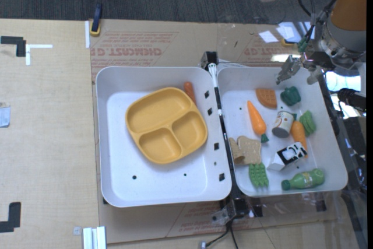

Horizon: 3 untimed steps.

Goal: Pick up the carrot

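An orange carrot with a small green tip lies in the right bin, left of its middle and pointing toward the far wall. A second carrot with a green leafy top rests further right, beside a small can. My gripper hangs over the far right corner of that bin, above and right of both carrots. Its fingers are spread open with nothing between them.
The right bin also holds a waffle piece, a dark green vegetable, bread, a green block, a green bottle and a black-and-white box. A yellow divided plate and a sausage sit in the left bin.
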Tool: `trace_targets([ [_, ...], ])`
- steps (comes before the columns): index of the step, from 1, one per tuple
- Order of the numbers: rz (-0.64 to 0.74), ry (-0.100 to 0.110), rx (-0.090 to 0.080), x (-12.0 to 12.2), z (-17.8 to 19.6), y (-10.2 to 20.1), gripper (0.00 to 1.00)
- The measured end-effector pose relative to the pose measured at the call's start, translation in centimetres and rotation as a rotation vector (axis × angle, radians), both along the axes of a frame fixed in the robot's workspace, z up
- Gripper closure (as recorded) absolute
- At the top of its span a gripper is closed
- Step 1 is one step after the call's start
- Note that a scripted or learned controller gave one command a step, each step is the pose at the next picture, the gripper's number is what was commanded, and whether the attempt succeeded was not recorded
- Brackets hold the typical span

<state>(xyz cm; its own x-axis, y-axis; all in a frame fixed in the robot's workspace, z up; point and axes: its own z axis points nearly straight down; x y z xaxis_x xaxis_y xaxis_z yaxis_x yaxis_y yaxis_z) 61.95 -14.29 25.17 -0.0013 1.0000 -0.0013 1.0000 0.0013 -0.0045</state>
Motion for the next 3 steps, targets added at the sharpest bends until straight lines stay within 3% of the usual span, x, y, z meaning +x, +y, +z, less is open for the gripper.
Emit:
trace_targets([
  [1,0.030,0.000,0.001,-2.4,-14.8,4.0,0.00],
  [2,0.025,-0.009,-0.001,-2.2,-13.6,3.8,1.00],
  [3,-0.008,-0.051,-0.012,-5.0,-14.4,3.0,1.00],
])
